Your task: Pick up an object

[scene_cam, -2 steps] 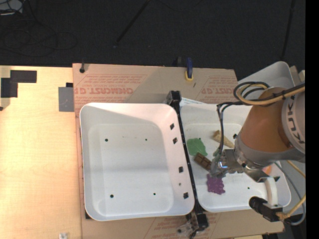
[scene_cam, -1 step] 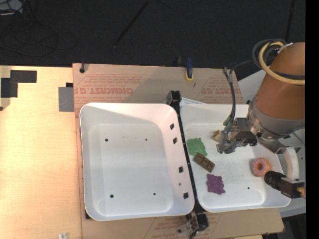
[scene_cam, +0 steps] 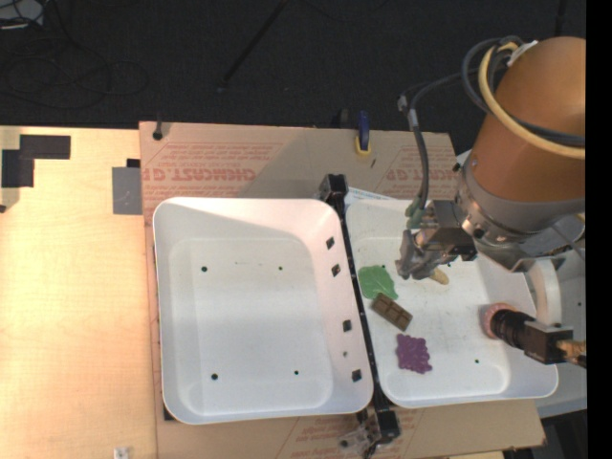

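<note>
My gripper (scene_cam: 413, 268) hangs over the upper middle of the right bin (scene_cam: 449, 390), just right of a green leaf-shaped piece (scene_cam: 376, 281). A brown chocolate-like bar (scene_cam: 391, 312) lies below the green piece, and a purple grape cluster (scene_cam: 413, 353) lies lower still. A small pale piece (scene_cam: 439, 277) sits right beside the fingertips. Nothing shows between the fingers.
The left bin (scene_cam: 191, 390) sits beside the right one, with a black divider and clips (scene_cam: 346, 295) between them. A pink round object (scene_cam: 496, 320) lies at the right bin's right side. Cardboard underlies both bins; the wooden bench extends left.
</note>
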Robot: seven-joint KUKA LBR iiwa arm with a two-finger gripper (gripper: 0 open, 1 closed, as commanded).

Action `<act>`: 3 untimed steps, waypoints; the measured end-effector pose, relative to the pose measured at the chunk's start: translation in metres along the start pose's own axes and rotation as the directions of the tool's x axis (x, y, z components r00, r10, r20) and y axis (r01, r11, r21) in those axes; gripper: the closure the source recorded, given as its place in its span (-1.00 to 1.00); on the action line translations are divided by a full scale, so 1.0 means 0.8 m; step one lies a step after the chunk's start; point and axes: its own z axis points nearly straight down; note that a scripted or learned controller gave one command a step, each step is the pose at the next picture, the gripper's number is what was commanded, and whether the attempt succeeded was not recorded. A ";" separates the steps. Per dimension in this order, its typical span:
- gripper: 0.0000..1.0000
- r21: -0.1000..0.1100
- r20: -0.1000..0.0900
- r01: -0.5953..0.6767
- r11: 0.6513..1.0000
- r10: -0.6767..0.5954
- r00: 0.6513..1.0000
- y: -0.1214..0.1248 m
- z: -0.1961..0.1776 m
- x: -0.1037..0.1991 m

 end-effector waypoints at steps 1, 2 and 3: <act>1.00 0.001 0.000 0.000 1.000 0.000 1.000 0.000 -0.064 0.072; 1.00 -0.005 -0.001 -0.001 1.000 0.001 1.000 0.030 -0.185 0.127; 1.00 0.009 0.002 -0.001 1.000 0.001 1.000 0.000 -0.171 0.208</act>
